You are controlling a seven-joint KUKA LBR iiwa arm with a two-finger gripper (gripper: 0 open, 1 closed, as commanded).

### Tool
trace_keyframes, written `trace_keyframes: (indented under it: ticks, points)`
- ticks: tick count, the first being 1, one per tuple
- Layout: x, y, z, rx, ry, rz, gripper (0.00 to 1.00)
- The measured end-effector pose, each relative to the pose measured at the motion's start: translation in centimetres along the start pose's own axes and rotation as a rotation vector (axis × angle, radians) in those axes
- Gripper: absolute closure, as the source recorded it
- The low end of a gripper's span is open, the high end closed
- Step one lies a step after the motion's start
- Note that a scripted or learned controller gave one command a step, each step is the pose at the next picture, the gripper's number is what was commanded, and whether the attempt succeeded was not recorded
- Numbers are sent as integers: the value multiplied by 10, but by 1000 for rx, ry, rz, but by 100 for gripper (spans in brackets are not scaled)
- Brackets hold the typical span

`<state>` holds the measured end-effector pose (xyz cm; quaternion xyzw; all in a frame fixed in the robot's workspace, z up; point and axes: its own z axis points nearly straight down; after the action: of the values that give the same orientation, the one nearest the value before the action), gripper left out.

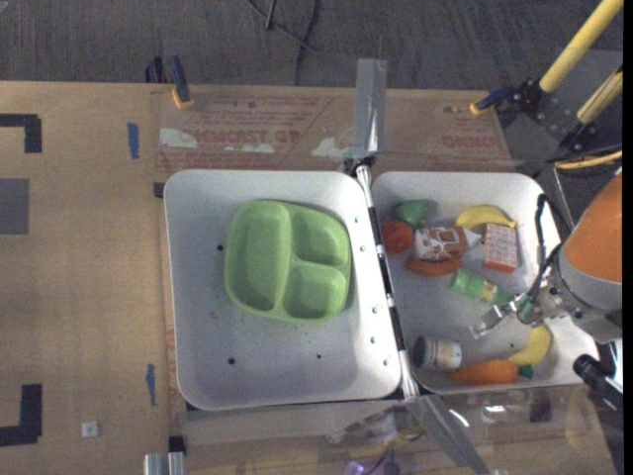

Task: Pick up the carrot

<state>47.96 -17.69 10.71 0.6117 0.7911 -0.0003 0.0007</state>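
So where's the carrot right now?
The carrot lies in the right bin, along its near edge, between a small jar and a banana. The gripper is just above it.

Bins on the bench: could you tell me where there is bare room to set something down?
The left bin has bare floor around the green divided plate, widest along its front edge and left side. The right bin is crowded: toy food fills its middle, the carrot lies along its front wall, and the gripper hangs above it.

Orange carrot (485, 371) flat; right bin's front
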Motion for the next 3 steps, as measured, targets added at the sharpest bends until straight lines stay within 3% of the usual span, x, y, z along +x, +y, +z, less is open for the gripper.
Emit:
trace_keyframes:
  ticks: [1, 2, 3]
  points:
    - [-29, -7, -98, 1, 1, 13, 0]
    - [41, 11, 4, 2, 3, -135, 0]
    - [6, 5, 19, -9, -1, -46, 0]
